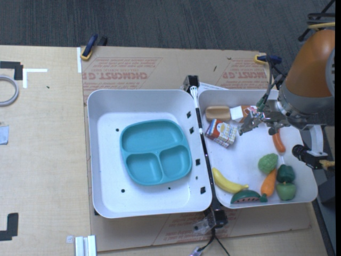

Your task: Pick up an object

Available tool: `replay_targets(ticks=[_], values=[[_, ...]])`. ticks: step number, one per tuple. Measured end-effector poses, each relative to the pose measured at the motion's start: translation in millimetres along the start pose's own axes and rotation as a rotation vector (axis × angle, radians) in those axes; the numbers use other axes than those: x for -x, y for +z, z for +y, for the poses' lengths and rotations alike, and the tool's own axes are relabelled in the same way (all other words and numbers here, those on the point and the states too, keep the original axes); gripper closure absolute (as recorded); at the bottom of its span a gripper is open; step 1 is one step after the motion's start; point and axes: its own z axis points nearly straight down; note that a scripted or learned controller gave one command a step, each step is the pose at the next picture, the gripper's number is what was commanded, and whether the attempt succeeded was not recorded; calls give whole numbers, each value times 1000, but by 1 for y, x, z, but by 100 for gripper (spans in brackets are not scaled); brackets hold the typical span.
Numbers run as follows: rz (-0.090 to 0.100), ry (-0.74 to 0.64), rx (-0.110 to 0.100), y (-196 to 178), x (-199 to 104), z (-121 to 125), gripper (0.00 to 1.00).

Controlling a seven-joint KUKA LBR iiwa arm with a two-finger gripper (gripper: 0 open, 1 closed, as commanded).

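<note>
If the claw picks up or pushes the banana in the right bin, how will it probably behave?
The banana is curved and looks smooth, so it may pivot or slip when pushed. It appears to be a toy, so it is probably light and stiff. It lies near the bin wall, which may hinder a grasp.

Readable text sits on the flat brown cardboard sheet under the bins: red printing, upside down in the camera view, looks like "CHEMCAST GP", one block far to the gripper's left and a partial repeat just above it. The small red-white carton just left of the gripper carries print too small to read.
</note>
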Motion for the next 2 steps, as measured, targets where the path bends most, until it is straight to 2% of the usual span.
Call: replay_targets(ticks=[1, 2], values=[[0, -2, 1, 47, 23, 72, 0], [9, -4, 1, 101, 76, 68, 0]])
